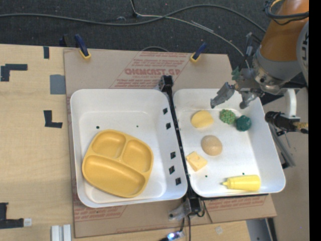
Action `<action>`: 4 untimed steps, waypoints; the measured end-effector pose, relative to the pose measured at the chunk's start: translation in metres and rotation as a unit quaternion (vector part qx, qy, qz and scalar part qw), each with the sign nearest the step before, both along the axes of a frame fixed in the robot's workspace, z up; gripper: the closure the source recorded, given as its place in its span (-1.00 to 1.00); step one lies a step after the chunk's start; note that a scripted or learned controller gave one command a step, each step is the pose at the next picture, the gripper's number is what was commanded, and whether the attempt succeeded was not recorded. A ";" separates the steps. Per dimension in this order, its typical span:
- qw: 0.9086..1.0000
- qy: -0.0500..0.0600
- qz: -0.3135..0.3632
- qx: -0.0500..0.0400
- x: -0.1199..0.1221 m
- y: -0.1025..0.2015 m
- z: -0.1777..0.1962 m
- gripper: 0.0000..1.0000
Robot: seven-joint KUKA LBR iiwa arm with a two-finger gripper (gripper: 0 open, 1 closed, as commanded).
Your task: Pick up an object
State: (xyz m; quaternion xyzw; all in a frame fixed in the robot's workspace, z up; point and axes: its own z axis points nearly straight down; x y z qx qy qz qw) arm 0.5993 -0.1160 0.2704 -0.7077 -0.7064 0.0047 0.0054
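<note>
The right bin (266,154) holds several small food toys. A yellow lemon-like piece (202,119) lies near its back left, with a green broccoli (227,116) and a dark green piece (243,123) to its right. A tan round bun (211,145) sits in the middle, a yellow cheese wedge (196,160) at the front left, and a yellow squeeze bottle (242,183) on its side at the front. My gripper (232,98) hangs open over the bin's back edge, just above the broccoli, with nothing between its fingers.
The left bin (80,109) holds a yellow divided plate (117,162). A black divider (173,134) runs between the bins. Blue and yellow clamps (83,48) (198,51) pin the cardboard at the back. Cables cross the dark floor behind.
</note>
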 end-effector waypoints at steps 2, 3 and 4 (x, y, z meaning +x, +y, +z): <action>1.000 -0.005 0.001 -0.001 -0.007 -0.003 -0.041 -1.00; 1.000 -0.004 0.001 -0.001 -0.004 -0.005 -0.105 -1.00; 1.000 -0.004 0.001 -0.001 -0.005 -0.002 -0.149 -1.00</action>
